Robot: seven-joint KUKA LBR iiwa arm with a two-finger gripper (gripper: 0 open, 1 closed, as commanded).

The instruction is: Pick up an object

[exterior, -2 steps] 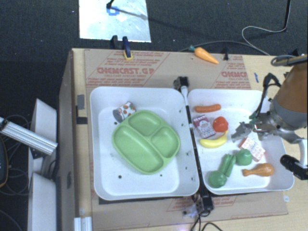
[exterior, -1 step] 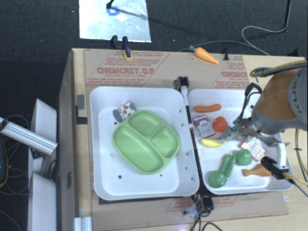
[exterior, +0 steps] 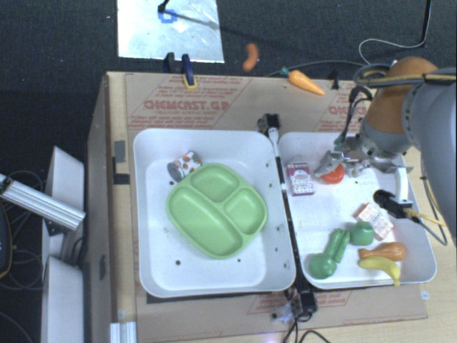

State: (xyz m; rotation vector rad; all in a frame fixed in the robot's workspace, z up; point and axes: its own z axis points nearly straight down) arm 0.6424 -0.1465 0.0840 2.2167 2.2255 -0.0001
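light: bright, even, overhead | glare: foil sheet [exterior: 170,21] | shadows: soft | focus: slightly soft, grainy

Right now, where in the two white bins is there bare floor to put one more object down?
Right bin: bare middle floor, between the small red-and-white carton, the green plastic toy and the gripper. Its front right corner is crowded: yellow banana, orange piece. Left bin: the green divided plate fills the middle; front strip bare.

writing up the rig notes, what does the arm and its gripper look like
The arm is a bulky rounded grey body with an orange band above the wrist. Thin dark cables loop around that band and run down to the gripper, a small metallic grey piece with pale fingers.
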